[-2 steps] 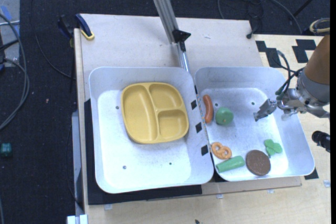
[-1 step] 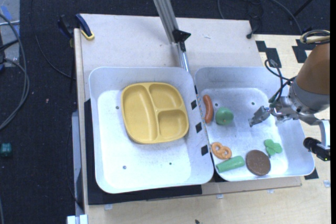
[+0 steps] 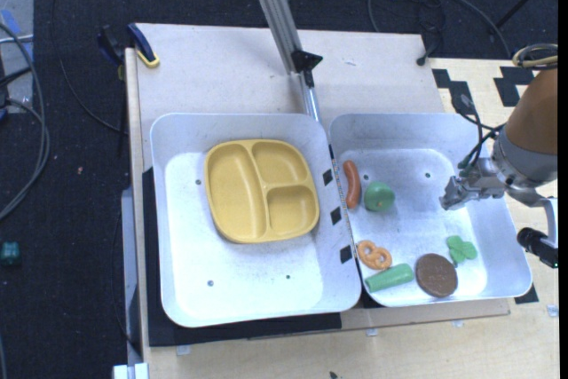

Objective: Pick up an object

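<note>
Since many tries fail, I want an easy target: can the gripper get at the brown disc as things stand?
Probably yes. The gripper hangs over the same bin, and the brown disc lies flat below it, uncovered, with the green pieces just beside.

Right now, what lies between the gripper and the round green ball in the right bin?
In the camera view, only bare white bin floor lies between the gripper and the green ball.

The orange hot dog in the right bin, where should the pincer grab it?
Grab the hot dog across its narrow middle, coming straight down from above. It lies flat and long, running up and down the view beside the bin's left wall, so the fingers should close across its short width.
</note>
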Tool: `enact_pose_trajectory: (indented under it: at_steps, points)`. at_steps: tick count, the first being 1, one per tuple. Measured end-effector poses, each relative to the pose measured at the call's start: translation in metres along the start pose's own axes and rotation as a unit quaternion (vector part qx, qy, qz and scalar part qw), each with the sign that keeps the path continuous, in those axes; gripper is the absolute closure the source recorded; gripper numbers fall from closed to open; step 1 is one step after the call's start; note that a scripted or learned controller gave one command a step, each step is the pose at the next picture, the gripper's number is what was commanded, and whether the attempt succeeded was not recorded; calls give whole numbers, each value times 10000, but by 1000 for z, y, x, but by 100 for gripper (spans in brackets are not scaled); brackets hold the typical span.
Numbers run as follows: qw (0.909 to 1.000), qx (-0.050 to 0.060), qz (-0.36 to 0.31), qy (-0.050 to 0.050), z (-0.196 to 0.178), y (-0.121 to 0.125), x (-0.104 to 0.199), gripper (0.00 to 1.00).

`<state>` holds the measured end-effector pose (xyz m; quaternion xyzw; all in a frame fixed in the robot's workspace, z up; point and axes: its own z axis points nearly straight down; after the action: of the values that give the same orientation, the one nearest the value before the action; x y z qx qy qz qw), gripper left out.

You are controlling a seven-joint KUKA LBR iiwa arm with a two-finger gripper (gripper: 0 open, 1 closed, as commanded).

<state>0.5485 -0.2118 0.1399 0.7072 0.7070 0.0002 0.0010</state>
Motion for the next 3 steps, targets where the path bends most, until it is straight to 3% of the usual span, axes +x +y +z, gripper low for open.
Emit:
enact_pose_trajectory:
  at_steps: [1,2,3]
  points:
    - [10000,-24,-21,-6,-55,10,7,100]
    - [10000,-7,-14,0,-67,11,7,100]
    - [10000,14,-37,17,-63,0,61,100]
